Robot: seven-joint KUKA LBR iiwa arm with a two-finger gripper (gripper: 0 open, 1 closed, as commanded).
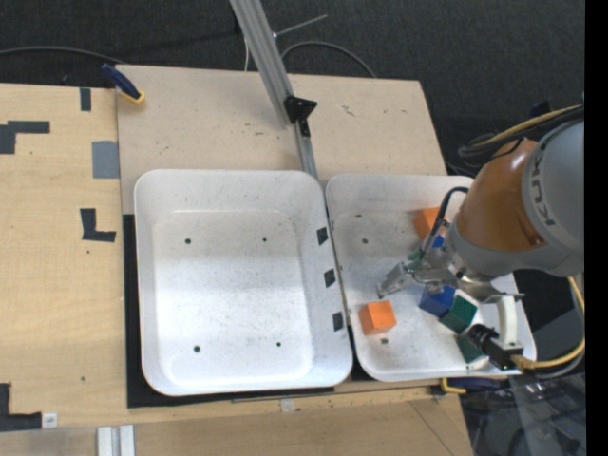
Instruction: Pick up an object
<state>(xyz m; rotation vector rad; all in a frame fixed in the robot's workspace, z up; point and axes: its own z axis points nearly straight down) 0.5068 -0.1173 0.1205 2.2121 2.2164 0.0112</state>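
A pale wooden desk [228,112] fills most of the view, with dark carpeted floor [427,17] behind it and to the right. Black tape marks [24,133] and a grey patch [105,158] are stuck on the left part of the desk. A small blue and yellow tool [123,81] lies near its back edge. A metal pole [261,41] slants down from the top and ends at the back of the seam between the two bins. A thin cable [332,50] loops over the floor beside it.

The left bin [142,255] and the right bin [370,207] sit touching, side by side, on a black mat [128,312].

The arm [513,207] reaches over the right bin from the right and covers that bin's right half. Its gripper [399,274] hangs low over the middle of the right bin. The fingers [385,288] look spread apart, with only white bin floor between them.

All the blocks are in the right bin:
- An orange block [377,317] lies in the open, just below and left of the fingers and apart from them.
- A second orange block [427,221] sits near the back, partly hidden by the arm.
- A blue block [437,300] lies just right of the gripper, under the wrist.
- A green block [463,313] touches the blue block on its right side.
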